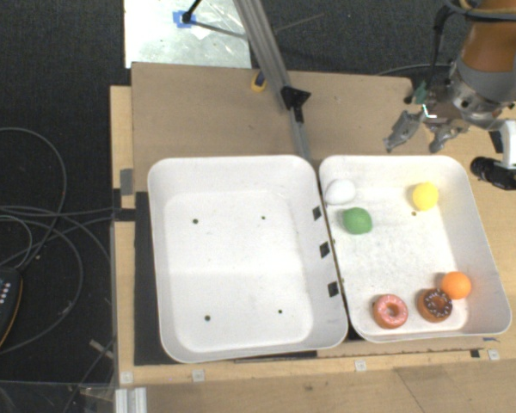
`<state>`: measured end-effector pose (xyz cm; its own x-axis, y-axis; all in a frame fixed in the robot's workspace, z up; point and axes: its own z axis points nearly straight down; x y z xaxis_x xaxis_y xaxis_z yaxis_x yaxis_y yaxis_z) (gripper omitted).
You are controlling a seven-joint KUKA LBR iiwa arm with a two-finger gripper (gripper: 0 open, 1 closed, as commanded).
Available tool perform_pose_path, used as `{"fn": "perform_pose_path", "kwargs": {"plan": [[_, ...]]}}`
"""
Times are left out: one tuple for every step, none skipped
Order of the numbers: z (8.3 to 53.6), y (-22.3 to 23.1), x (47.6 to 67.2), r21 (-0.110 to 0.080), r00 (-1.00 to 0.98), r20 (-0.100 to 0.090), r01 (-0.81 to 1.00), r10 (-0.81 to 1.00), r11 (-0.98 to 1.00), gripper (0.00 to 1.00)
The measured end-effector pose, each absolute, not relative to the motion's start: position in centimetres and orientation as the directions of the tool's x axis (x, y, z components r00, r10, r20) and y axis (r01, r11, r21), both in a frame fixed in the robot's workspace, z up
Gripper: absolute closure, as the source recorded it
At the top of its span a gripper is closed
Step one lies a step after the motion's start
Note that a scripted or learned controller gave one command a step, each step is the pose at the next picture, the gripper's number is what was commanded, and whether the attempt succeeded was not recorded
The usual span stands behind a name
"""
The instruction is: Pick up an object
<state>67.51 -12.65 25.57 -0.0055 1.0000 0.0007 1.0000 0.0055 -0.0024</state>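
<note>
The left bin (241, 256) offers nothing to grasp, so any descent there would be wasted. In the right bin (482, 256), a white ball (340, 191) sits in the far left corner, touching the green ball (356, 221) just nearer; fingers closing on one would likely knock the other away, and the bin wall crowds the white one. At the near edge, the pink doughnut (390, 311), chocolate doughnut (435, 305) and orange ball (455, 285) cluster tightly, inviting a clipped neighbour or a double grab. The yellow ball (425, 196) stands alone but may roll off a glancing touch. The gripper (421, 133) hovers beyond the far rim, fingers spread and holding nothing.
</note>
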Motion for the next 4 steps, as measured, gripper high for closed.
{"fn": "perform_pose_path", "kwargs": {"plan": [[25.9,-12.7,67.6,0.002,-0.008,-0.001,1.0,1.0,0.008,0.0],[19.8,-12.0,67.8,-0.003,-0.008,0.0,1.0,1.0,0.008,0.0],[15.6,-11.6,67.7,-0.002,-0.008,0.0,1.0,1.0,0.008,0.0],[9.6,-11.8,67.6,0.003,-0.005,-0.004,1.0,1.0,0.005,0.0]]}}
